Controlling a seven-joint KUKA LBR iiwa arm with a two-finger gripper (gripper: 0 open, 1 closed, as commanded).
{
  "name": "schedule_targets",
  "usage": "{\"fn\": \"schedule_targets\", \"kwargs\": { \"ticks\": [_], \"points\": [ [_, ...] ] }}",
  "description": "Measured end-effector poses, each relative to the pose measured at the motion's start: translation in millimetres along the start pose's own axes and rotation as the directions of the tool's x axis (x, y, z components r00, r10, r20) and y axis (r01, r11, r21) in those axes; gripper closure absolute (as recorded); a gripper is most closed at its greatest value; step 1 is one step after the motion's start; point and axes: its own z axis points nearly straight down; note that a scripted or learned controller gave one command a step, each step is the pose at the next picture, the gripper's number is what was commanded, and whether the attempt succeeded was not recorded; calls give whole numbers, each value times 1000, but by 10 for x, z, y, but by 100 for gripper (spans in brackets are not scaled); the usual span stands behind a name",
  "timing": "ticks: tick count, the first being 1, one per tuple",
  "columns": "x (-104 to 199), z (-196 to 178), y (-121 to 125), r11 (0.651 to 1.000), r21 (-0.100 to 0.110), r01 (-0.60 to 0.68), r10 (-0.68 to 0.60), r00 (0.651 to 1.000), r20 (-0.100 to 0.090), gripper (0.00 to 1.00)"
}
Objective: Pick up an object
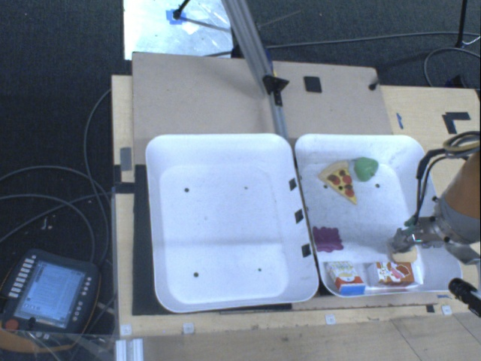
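Note:
The right bin (391,150) holds a pizza slice toy (340,180) and a green lump (366,168) near its far side. A purple piece (328,238) lies by the left wall. Two red-and-white cartons (346,276) (394,274) lie along the near edge. My gripper (404,242) hangs low over the bin's near right corner, directly above a small tan object (406,256) that it partly hides. Whether it touches that object is unclear.
The left bin (161,156) sits beside the right one, with small black clips (299,216) on the shared wall. A slanted metal pole (252,40) crosses the cardboard sheet behind the bins. A pendant (46,290) and cables lie on the floor at left.

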Motion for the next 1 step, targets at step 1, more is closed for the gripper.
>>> {"fn": "schedule_targets", "kwargs": {
  "ticks": [1],
  "points": [
    [0, -101, 3, 1000, -1, 0, 0, 1000, 0, 100]
  ]
}}
